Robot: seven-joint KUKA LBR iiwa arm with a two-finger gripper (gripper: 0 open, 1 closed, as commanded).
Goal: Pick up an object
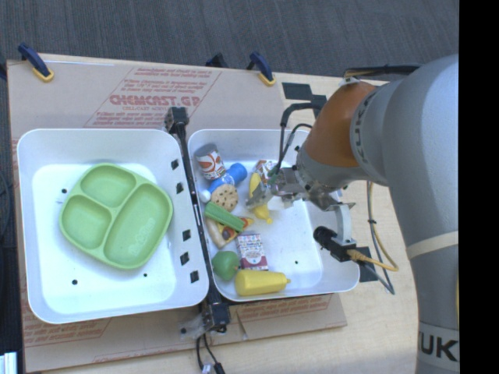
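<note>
The right bin (308,267) holds a heap of toy foods. Among them are a small can (209,164), a blue piece (237,173), a cookie (225,198) and a green strip (226,216). A red and white box (251,249), a green ball (224,265) and a yellow block (261,283) lie nearer the front. My gripper (266,188) is down inside this bin, right over a yellow banana-like piece (261,207). The gripper body hides part of that piece.
The left bin (39,271) carries a green divided plate (117,215). A black hinge strip (187,209) runs between the two bins. The arm's grey body and orange band (339,127) cover the right bin's right side. Cardboard lies under both bins.
</note>
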